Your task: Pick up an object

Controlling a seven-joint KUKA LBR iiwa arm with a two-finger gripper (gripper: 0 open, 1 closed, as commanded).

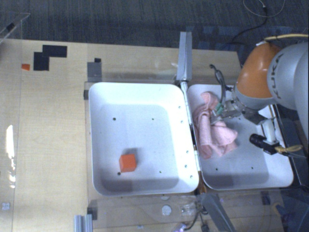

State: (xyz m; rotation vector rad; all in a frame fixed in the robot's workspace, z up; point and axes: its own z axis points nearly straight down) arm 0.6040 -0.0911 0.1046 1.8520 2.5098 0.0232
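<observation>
A crumpled pink cloth [212,127] lies along the left side of the right bin [251,175]. My gripper [221,110] is low over the cloth's upper right part, at or touching the fabric; the arm's grey body and orange band [256,76] reach in from the right. A small orange block [128,163] sits in the lower left area of the left bin [104,100], far from the gripper.
A metal divider post [184,57] rises between the bins at the back. Black markers [48,55] and a small orange square [25,67] lie on the wooden bench at far left. Cables [263,6] trail at the upper right.
</observation>
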